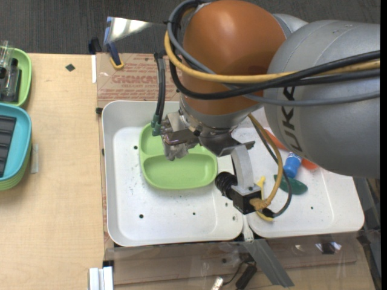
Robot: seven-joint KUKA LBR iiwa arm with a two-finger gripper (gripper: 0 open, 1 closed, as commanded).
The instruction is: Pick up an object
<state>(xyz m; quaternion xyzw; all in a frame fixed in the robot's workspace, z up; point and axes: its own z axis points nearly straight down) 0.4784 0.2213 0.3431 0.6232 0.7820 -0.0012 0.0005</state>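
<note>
A light green divided plate (181, 173) lies in the left white bin (130, 216), toward its back right. My gripper (173, 145) reaches down from under the big orange wrist band (233, 38) and sits over the plate's inner ridge and back rim. I cannot make out any contact with the plate. The arm hides the plate's back right part. In the right bin (326, 219) lie a blue object (292, 165), a dark green piece (298, 187) and orange pieces (309, 164), partly hidden by the arm.
A black camera block with a yellow cable (245, 197) hangs from the arm over the bins' shared wall. Cardboard (130, 77) lies behind the left bin. Green and teal trays (13, 132) sit at the bench's far left.
</note>
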